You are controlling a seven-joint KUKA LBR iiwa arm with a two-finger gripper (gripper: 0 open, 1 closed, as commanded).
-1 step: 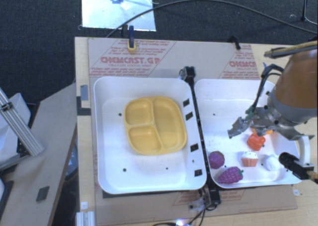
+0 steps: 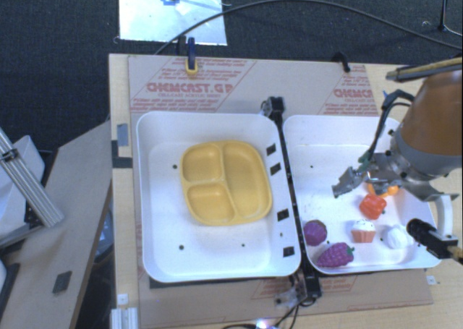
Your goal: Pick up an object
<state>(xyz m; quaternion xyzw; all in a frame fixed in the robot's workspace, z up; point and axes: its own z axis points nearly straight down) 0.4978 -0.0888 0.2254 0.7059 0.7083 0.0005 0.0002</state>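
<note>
From the overhead camera I see my gripper (image 2: 370, 184) low over the right bin (image 2: 325, 139), and I cannot tell its state (the wrist blocks it). An orange toy (image 2: 372, 207) sits just below it, possibly touching. A cupcake (image 2: 364, 232) and purple grapes (image 2: 334, 254) lie nearer the front; the yellow tray (image 2: 224, 181) is far left.

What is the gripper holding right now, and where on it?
Cannot tell: the gripper hangs just above the orange toy in the right bin, with nothing visibly between its fingers.

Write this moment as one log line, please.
gripper: above right bin | nearest: orange toy | holding: nothing seen | tray: left bin
</note>
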